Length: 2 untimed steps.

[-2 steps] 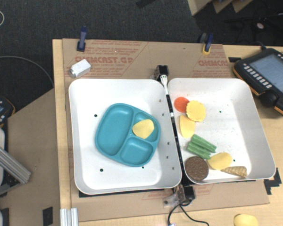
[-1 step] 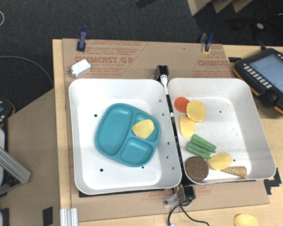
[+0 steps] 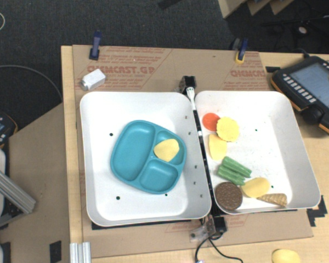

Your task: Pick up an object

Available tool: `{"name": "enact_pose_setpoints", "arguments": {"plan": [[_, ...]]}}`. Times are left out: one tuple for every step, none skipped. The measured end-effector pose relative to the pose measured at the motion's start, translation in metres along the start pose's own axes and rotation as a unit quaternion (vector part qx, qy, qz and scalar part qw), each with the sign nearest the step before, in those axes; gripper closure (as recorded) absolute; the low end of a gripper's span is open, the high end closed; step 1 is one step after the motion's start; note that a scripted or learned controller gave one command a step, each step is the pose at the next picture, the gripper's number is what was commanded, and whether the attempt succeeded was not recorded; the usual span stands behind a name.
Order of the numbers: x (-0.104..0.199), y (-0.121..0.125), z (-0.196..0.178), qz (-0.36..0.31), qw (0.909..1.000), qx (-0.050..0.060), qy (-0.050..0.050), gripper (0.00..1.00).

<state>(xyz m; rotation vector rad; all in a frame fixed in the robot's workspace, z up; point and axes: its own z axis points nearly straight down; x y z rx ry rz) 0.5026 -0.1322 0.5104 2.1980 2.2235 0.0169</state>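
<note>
The left bin [image 3: 98, 114] holds a teal divided plate [image 3: 132, 152] with a pale yellow piece [image 3: 166, 149] lying in its upper right compartment. Along the left side of the right bin [image 3: 274, 114] lie toy foods: an orange-red disc [image 3: 210, 120], a yellow round piece [image 3: 228, 129], a pale yellow slab [image 3: 217, 146], a green bean bundle [image 3: 233, 170], a brown cookie [image 3: 229, 195], a yellow lemon-like piece [image 3: 256, 187] and a tan cone [image 3: 272, 199].
A black clip [image 3: 188, 84] sits at the back between the bins. A white block [image 3: 93, 79] lies on the cardboard at the back left. A handheld pendant [image 3: 310, 86] rests at the right. A yellow object [image 3: 285, 256] lies off the bench at the front right.
</note>
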Motion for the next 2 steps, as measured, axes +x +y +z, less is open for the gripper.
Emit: {"name": "enact_pose_setpoints", "arguments": {"plan": [[-0.011, -0.026, 0.092, 0.007, 0.9999, 0.012, 0.002, 1.00], [-0.011, -0.024, 0.077, 0.006, 1.0000, 0.006, 0.000, 1.00]]}}
